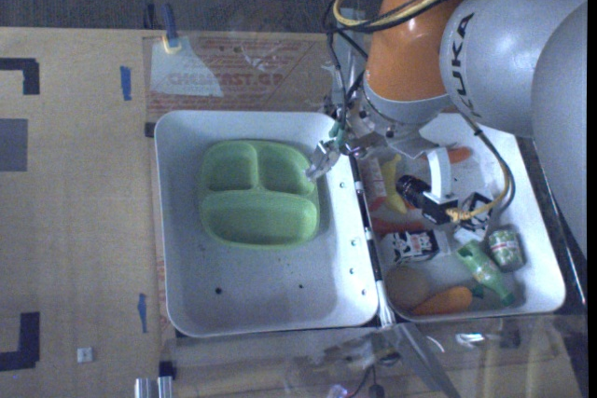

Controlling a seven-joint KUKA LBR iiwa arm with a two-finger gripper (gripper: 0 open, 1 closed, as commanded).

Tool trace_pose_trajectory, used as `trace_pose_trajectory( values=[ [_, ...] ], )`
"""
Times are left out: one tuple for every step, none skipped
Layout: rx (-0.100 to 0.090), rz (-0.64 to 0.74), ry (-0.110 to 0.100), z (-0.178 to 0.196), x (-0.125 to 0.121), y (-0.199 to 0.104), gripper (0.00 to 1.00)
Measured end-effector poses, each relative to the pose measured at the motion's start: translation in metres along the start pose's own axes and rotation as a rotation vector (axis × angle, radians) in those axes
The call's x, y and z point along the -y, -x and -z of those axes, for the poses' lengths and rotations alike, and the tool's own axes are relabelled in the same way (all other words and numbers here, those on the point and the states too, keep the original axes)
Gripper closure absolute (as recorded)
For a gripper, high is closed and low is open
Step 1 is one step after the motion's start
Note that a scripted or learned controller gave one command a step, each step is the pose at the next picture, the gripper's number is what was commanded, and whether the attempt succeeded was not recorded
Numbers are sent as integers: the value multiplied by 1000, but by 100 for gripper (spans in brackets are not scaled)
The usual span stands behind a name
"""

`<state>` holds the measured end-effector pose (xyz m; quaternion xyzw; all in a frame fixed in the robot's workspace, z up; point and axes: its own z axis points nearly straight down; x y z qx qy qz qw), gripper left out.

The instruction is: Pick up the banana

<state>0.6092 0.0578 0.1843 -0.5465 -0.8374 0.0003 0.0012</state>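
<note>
A pale yellow, elongated thing that may be the banana [376, 180] lies at the left side of the right bin [546, 266], mostly hidden under the arm's wrist. My gripper [324, 159] hangs low over the divider between the two bins, by the upper right corner of the green divided plate [256, 196]. It sits just left of the yellow thing, and I see nothing held in it. The orange-banded wrist [410, 37] covers the back of the right bin.
The left bin [187, 294] holds the green plate. The right bin is crowded: an orange carrot [446, 299], a green bottle [485, 270], a green can [505, 247], a black-and-white carton [415, 244] and a brown round item [409, 282].
</note>
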Motion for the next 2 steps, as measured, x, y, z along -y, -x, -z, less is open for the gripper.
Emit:
trace_pose_trajectory(
  values=[
    [1,59,6,-44,0,-31,0],
    [16,165,19,-91,18,-82,0]
  ],
)
